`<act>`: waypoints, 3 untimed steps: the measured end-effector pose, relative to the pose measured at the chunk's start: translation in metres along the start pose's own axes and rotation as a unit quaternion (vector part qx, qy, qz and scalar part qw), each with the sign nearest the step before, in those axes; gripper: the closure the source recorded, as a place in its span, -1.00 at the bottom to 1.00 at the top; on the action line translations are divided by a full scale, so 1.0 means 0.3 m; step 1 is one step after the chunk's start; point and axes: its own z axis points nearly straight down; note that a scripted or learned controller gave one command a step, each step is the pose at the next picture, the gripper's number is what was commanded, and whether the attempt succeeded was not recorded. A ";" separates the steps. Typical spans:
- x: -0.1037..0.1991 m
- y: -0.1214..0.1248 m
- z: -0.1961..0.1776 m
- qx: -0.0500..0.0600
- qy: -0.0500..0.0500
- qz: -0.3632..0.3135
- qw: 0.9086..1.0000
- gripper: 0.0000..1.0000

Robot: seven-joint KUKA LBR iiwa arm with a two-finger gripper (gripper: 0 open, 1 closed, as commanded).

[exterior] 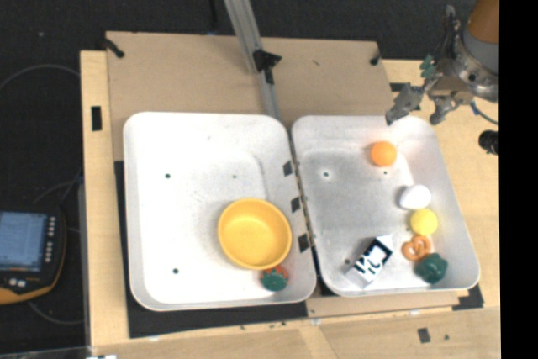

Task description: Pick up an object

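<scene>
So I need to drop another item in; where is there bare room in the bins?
Left bin: free above and left of the yellow bowl. Right bin: free left of the orange ball. Its right side and lower corner are crowded.

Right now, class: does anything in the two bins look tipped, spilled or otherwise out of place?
Little stands out. The black and white box in the right bin lies askew, slanted to the bin's walls. In the left bin, a small green and red item sits wedged against the yellow bowl. Nothing looks spilled or damaged.

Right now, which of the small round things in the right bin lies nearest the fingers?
The orange ball, alone near the bin's far end; the white, yellow and green ones cluster toward the near corner.
</scene>
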 end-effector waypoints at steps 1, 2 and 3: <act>-0.001 0.000 0.000 0.000 0.000 0.000 1.000 -1.00; 0.020 -0.001 0.152 0.002 0.000 0.000 1.000 -1.00; 0.005 0.004 0.295 0.002 0.000 0.001 1.000 -1.00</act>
